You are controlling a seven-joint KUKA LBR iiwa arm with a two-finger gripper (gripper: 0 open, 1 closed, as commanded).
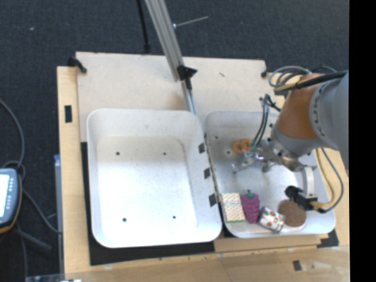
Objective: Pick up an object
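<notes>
the arm (305, 116) is being shown reaching in from the right, over the far half of the right bin (232, 117). the claw (254, 157) is being held low over the bin floor, near the middle of that bin. the opening of the claw is being hidden by the wrist and by blur, so how far it is open cannot be told, and whether anything is being gripped cannot be told either.

a small orange piece (239, 145) is being seen on the bin floor just beside the claw, on its far left side. four further objects are being seen in a row along the near wall of the right bin, well apart from the claw. from left to right these are a checkered box (232, 207), a purple object (251, 207) touching the box, a patterned cup (271, 219) lying on its side, and a brown disc (292, 213) just beside the cup.

the left bin (147, 175) is being seen touching the right bin along one edge. both bins are being carried by the bench (129, 81). a metal pole (167, 34) is being seen slanting across the far side of the bench.
</notes>
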